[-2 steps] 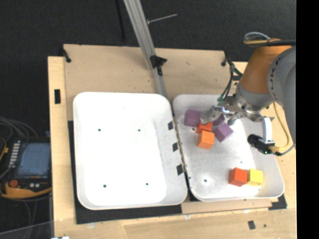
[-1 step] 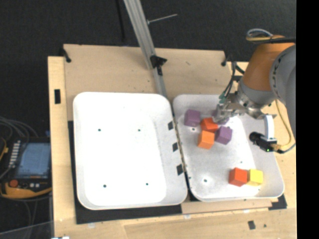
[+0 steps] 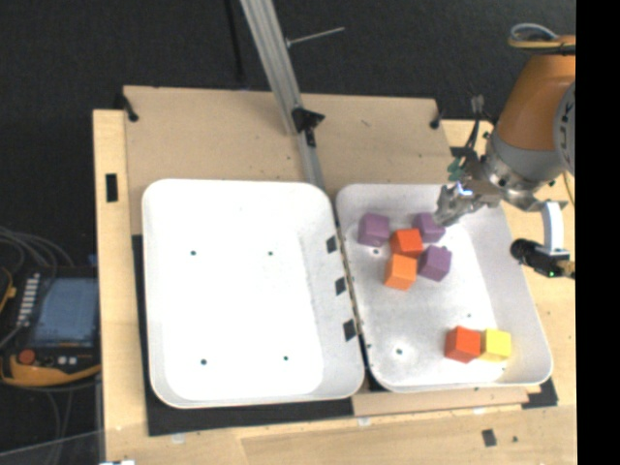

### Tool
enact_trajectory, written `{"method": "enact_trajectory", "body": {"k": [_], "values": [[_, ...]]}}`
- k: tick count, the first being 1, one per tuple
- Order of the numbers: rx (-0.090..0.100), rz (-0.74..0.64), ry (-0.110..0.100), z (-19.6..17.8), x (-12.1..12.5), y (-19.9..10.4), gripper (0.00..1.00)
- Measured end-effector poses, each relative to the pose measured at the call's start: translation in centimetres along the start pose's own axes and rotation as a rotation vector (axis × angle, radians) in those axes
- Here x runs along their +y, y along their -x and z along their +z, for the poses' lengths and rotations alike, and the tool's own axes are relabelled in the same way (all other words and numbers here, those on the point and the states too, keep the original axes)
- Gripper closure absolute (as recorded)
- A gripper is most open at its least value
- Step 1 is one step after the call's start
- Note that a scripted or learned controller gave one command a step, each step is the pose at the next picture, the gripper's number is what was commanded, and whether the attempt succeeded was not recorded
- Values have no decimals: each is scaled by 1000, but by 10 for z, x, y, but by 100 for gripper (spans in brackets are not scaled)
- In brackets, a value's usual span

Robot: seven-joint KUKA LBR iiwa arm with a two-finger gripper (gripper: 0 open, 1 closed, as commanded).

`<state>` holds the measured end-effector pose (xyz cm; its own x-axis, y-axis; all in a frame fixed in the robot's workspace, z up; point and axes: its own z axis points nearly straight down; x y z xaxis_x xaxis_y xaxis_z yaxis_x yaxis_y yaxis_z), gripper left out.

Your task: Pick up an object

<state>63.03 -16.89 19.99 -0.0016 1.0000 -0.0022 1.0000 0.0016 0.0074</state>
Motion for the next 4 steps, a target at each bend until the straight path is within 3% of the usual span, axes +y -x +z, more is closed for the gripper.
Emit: {"method": "enact_trajectory", "body": {"k": [1,2,4], "values": [[1,-1,-2,-40,1,2,100],[0,-3,-4,-44,2,3,100],[4,-6,-6,-63,-17,-104,100]]}}
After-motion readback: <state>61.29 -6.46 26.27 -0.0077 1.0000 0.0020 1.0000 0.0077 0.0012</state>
